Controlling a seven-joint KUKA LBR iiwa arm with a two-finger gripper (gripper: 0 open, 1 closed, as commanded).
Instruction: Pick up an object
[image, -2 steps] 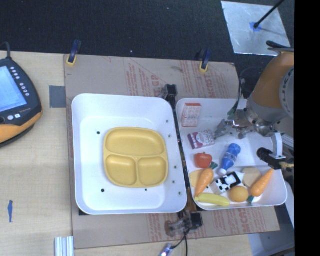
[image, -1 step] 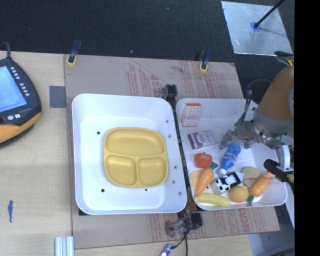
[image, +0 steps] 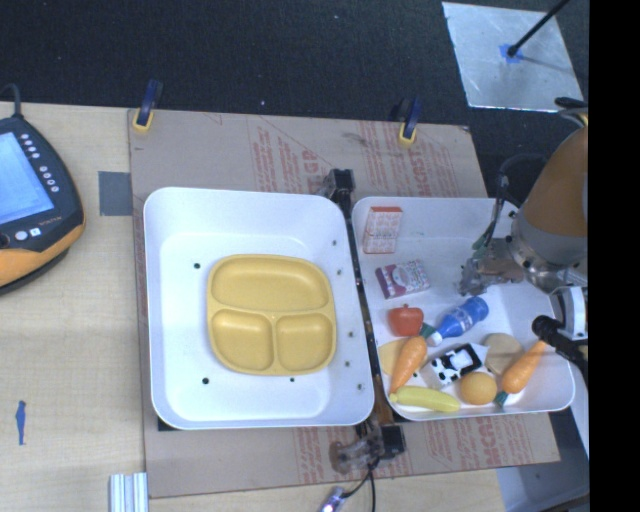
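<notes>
A banana (image: 428, 399) lies at the right bin's (image: 450, 212) 6 o'clock edge, with carrots (image: 407, 362), an orange (image: 478, 388) and a bottle (image: 460, 320) just above. The gripper (image: 487, 268) hangs at the bin's 3 o'clock; whether it grips anything, I cannot tell. The yellow tray (image: 270, 312) sits mid left bin (image: 170, 300).

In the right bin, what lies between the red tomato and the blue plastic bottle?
In the camera view, nothing lies between the red tomato and the blue plastic bottle: only a short stretch of the right white bin's floor, near the bottle's cap end.
</notes>
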